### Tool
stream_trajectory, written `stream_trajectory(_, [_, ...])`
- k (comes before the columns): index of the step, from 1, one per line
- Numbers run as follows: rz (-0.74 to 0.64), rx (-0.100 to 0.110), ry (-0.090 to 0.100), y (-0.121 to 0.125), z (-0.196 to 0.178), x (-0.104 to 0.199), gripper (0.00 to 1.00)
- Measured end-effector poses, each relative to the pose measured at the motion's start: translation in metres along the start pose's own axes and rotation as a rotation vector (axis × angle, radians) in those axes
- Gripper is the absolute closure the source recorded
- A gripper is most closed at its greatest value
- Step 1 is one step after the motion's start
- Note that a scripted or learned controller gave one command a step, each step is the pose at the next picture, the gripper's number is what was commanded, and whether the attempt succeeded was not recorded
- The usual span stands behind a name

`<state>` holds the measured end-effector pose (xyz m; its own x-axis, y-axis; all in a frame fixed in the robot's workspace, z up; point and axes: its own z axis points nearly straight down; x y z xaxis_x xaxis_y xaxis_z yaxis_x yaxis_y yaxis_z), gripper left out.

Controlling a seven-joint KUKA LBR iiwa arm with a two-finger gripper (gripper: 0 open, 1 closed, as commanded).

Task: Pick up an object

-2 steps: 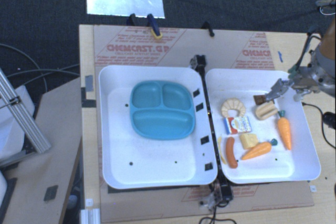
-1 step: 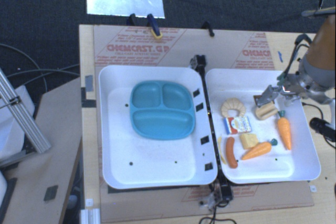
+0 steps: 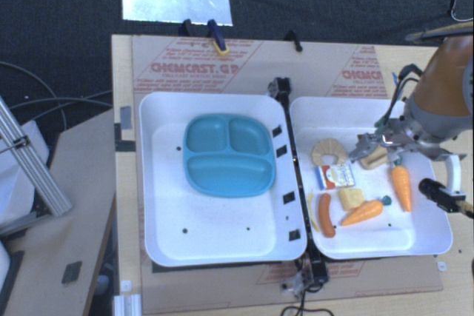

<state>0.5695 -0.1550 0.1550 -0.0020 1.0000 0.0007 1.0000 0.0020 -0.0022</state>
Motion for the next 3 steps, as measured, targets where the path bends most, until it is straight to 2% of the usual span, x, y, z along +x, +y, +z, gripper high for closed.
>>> stream_trajectory(1, [0.0, 0.0, 0.0, 0.001, 0.042, 0.004, 0.0])
stream_trajectory(2, [0.001, -0.006, 0.002, 0.004, 0.068, 0.005, 0.0])
stream_trajectory(3, [0.0, -0.015, 0.002, 0.007, 0.054, 0.005, 1.0])
